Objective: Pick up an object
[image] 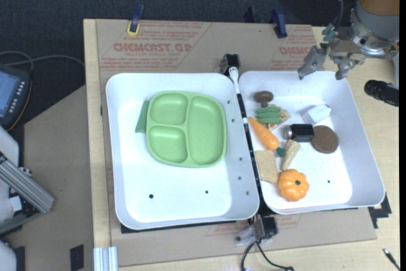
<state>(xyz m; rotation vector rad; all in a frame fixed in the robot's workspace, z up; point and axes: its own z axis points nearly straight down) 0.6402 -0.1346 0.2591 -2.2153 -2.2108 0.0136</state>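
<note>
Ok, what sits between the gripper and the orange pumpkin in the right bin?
In the camera view, the white block, the black-and-silver piece and the brown disc lie between the open gripper and the pumpkin.

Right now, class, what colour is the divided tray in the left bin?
Light green; the divided tray shows plainly in the overhead camera view, lying in the left bin.

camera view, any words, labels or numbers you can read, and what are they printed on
"CHEMCAST G P": red print on the brown board under the bins, behind the left bin; the last letters are uncertain.
Smaller red lines beneath it: too blurred to read.
Red print on the board behind the right bin, near the claw: partly hidden and blurred, not readable.
No text can be made out on the green plate or the toys.
</note>
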